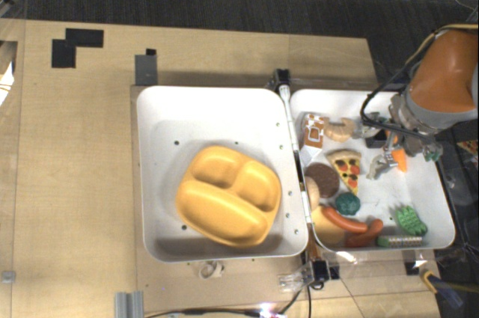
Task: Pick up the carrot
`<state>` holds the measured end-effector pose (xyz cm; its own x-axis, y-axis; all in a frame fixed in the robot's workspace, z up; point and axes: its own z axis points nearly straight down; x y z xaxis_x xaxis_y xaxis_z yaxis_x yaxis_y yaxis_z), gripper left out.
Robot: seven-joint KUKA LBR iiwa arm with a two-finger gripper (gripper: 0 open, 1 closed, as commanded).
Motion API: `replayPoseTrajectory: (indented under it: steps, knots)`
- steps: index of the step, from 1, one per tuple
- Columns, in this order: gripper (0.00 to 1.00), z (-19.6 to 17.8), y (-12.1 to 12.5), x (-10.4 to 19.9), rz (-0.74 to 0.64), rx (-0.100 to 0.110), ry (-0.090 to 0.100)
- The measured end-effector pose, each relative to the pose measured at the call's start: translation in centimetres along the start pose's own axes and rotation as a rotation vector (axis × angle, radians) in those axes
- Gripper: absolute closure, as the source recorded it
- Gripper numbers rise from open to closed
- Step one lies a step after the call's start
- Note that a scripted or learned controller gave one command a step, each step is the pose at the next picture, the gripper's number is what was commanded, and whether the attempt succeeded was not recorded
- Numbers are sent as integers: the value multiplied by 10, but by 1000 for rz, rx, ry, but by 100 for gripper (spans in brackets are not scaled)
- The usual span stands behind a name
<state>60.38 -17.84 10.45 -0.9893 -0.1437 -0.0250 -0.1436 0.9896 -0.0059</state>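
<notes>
The claw (391,159) hangs over the right bin (441,204), near its upper right part, and a small orange piece, which I take for the carrot (400,159), sits between its two metal fingers; so the claw looks pinched on the carrot, though the piece is small and partly covered. I judge that the grasp is made and the lift is in hand, but I cannot tell if the carrot is clear of the bin floor or touching it. What is left is to raise it fully and keep it from slipping, because the hold seems to be only on one end. At the near rim of the right bin lie a red sausage (352,223), a green leafy piece (410,221) and a teal round thing (346,203). Farther in lie a brown disc (322,176) and a pizza slice (346,168), then a pale bone-like toy (338,131) beside the far wall. In the left bin (165,129) rests a big yellow bread-shaped object (227,194). The worktop (75,182) around both bins is wooden.
</notes>
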Motion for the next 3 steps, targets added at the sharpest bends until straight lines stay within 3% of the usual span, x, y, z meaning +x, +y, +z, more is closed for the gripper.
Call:
replayPoseTrajectory:
  steps: [1, 3]
  knots:
    - [0, 15, -24, 23, -173, -3, 11]
    - [0, 12, -13, 106, -232, 2, 6]
